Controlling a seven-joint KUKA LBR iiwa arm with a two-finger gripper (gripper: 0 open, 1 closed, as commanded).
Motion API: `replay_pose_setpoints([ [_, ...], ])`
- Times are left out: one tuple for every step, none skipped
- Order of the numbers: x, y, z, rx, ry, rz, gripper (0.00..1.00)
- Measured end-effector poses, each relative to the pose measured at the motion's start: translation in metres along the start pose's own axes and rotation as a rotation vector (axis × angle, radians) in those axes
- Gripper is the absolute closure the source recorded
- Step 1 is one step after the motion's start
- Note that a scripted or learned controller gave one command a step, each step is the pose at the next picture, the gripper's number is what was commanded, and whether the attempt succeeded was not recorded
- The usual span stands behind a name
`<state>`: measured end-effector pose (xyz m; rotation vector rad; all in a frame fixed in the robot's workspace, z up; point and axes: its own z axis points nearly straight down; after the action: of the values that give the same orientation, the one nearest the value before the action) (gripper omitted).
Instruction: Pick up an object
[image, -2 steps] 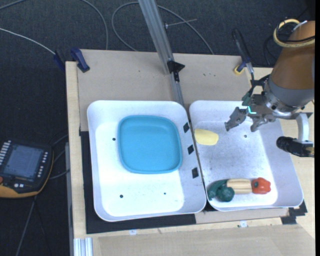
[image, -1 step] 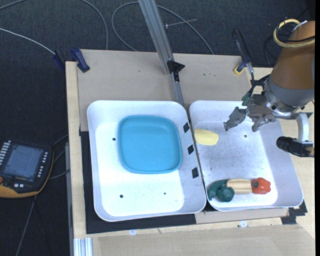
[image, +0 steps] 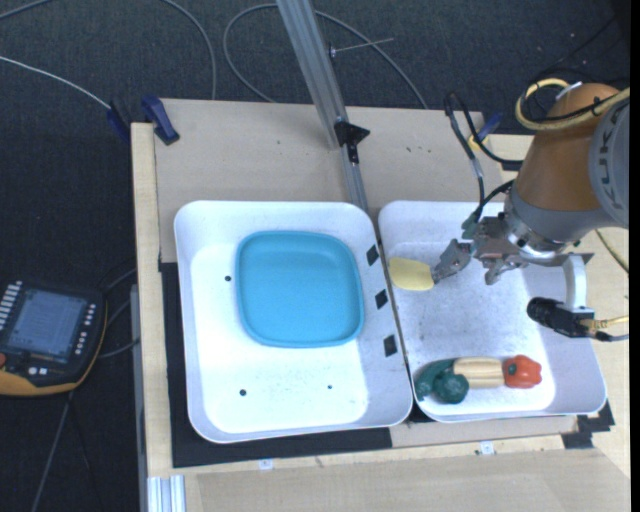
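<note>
A blue plate (image: 300, 288) is seen in the left bin (image: 200, 300), then in the right bin (image: 590, 390) a pale yellow piece (image: 410, 274) is found lying flat-ish, long axis 9-to-3, right at 9 o'clock of the gripper (image: 470, 262), whose fingers are spread with nothing held.

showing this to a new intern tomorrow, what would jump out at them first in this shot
Probably the blue tray, a big block of colour in the middle of the left bin. Next, the grey and orange arm reaching in from the right over the right bin, its gripper right beside a pale yellow object near that bin's left wall. Along the right bin's front edge lie a green object, a tan one and a red one.
</note>
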<state>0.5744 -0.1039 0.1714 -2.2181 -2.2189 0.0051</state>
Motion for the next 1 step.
replay_pose_setpoints([
  [0.003,-0.0015,0.0626,0.0,0.0,0.0,0.0],
])
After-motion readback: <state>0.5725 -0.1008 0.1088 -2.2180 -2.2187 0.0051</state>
